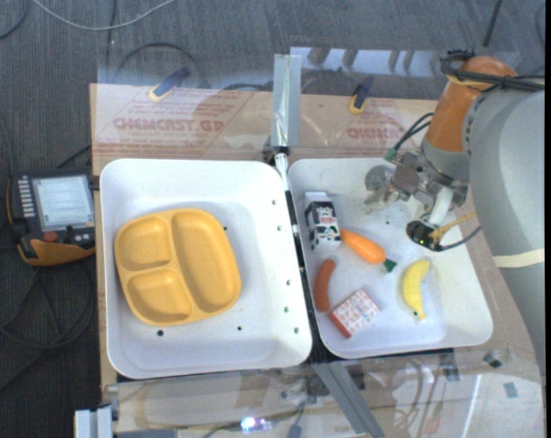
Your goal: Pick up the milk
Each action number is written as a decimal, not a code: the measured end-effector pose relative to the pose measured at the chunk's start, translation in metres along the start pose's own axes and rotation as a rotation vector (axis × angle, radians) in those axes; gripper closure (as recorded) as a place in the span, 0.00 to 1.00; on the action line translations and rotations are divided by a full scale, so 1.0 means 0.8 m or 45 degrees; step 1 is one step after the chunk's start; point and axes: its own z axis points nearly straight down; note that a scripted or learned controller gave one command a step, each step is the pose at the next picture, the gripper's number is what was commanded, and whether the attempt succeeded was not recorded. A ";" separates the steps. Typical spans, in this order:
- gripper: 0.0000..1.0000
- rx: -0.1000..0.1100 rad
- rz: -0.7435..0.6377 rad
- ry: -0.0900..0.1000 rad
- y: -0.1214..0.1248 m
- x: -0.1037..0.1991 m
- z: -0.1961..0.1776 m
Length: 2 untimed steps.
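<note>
- A small red-and-white box (355, 312) lay nearest in the right bin (476, 322), its print too small to read.
- Beside it sat a reddish sausage (323, 284) and a banana (415, 287).
- An orange carrot (364, 247) lay past them, its blunt end just beside the milk (322, 223).
- The milk, a little black-and-white carton, rested near the right bin's left wall.
- The left bin (129, 340) held a yellow divided plate (176, 265).
- The pincer (399, 185) hovered over the right bin's far side, well apart from the milk; whether it stood wide or narrow could not be told.
- The arm (504, 153) entered from the right, partly cut off by the frame.
</note>
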 end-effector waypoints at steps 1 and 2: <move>0.00 -0.067 -0.054 0.041 -0.005 -0.010 -0.087; 0.00 -0.066 -0.091 0.038 0.016 0.002 -0.010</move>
